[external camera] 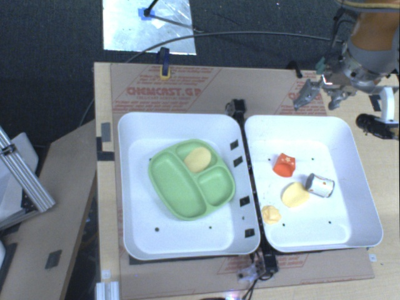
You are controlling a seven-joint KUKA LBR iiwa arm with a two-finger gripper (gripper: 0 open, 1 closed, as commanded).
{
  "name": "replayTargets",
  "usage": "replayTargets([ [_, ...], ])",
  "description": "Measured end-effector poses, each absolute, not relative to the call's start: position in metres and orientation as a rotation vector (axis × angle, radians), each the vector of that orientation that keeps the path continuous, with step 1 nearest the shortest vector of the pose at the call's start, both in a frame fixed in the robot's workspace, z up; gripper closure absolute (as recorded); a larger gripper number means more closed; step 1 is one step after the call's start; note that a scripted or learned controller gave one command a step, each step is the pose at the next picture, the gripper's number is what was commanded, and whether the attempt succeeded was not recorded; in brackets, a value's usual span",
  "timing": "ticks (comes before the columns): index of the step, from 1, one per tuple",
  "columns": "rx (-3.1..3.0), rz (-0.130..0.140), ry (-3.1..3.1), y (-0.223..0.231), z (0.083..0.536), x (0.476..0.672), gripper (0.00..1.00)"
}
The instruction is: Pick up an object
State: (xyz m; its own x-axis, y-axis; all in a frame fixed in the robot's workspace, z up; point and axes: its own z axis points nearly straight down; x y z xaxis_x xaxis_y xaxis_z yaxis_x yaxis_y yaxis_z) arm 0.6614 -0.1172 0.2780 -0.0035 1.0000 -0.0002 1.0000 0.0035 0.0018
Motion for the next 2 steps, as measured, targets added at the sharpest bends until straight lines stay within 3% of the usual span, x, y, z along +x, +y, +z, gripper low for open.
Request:
replayTargets([
  [2,2.220,-0.002,2.223,-0.116,0.166,0.660,0.00],
])
